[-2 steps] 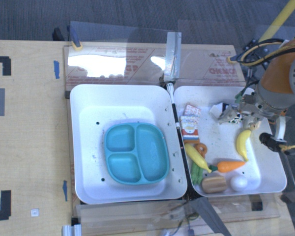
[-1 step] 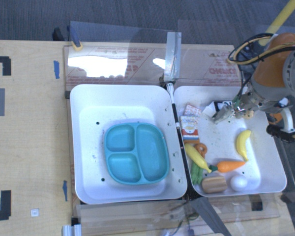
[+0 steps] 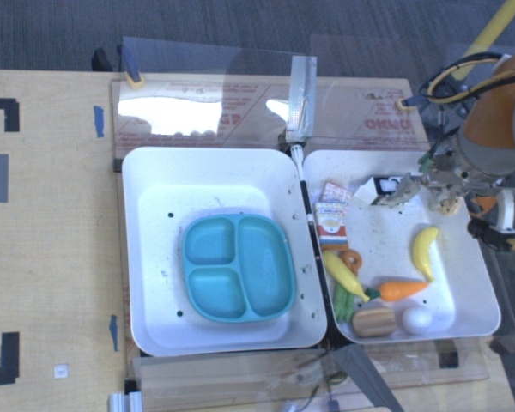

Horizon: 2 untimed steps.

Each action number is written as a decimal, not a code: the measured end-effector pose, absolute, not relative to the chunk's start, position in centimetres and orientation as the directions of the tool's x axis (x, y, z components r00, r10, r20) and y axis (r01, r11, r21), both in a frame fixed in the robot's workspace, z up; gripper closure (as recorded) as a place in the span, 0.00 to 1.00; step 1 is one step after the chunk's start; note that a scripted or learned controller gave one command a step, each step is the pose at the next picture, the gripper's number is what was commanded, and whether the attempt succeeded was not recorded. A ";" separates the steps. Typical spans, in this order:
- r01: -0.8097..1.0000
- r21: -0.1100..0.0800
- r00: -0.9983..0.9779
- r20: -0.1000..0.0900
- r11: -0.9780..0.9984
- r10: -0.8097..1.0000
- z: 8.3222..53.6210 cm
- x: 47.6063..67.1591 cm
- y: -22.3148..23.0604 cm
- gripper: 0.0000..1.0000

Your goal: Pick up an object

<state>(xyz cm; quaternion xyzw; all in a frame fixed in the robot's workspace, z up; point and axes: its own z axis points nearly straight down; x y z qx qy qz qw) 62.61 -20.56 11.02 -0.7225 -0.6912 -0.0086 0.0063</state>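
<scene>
Fingers — impossible to tell whether spread or pressed, gripper (image 3: 425, 185) hovering over right bin (image 3: 476, 303). Sitting on pale wooden bench (image 3: 47, 256) (dark carpet beyond): two white bins — left bin (image 3: 146, 178) holding one blue tray (image 3: 238, 267); right one holding two bananas (image 3: 426, 251), one carrot (image 3: 402, 289), one carton (image 3: 330, 215).

Banana (image 3: 425, 251), carrot (image 3: 402, 289), egg (image 3: 417, 319), carton (image 3: 331, 215), in right bin (image 3: 476, 312)
</scene>
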 end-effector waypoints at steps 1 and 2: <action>1.000 -0.001 0.003 0.017 -0.003 1.000 9.0 59.6 -20.9 0.00; 0.997 0.012 -0.074 0.009 0.074 0.997 8.9 56.1 -20.8 0.00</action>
